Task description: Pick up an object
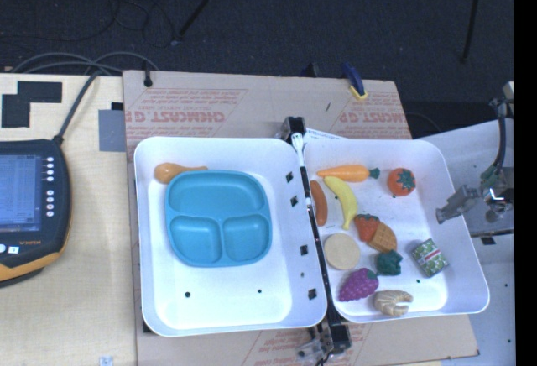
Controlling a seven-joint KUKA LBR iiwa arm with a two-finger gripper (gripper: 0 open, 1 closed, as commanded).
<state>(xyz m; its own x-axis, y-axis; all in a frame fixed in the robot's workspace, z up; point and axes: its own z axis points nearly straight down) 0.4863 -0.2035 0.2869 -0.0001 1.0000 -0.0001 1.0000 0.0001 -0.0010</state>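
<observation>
Two white bins sit side by side on a cardboard sheet [252, 104] that covers the tabletop [59, 305]. The left bin [151, 272] holds a blue divided plate [220, 217] with three compartments; an orange drumstick [174, 172] lies just beside the plate's upper-left corner.

The right bin [457, 272] holds toy foods. Along its upper part lie a carrot [346, 174] and, near it to the right, a tomato [401, 181]. Below the carrot, a banana [342, 199] lies beside a hot dog [319, 201], which runs along the bin's left wall. Lower down, a tan disc [341, 251] sits near a strawberry [366, 227] and an orange cone-shaped piece [384, 236], these two touching. A dark green piece [388, 263] lies just below the cone. Purple grapes [359, 283] and a beige mushroom-like piece [392, 301] occupy the lower edge. A green-and-white can [429, 258] lies tilted toward the right side.

The hand [457, 206] hovers at the right rim of the right bin, apart from every item; whether it is open or closed cannot be told. A teach pendant [29, 205] rests on the tabletop at far left.
</observation>
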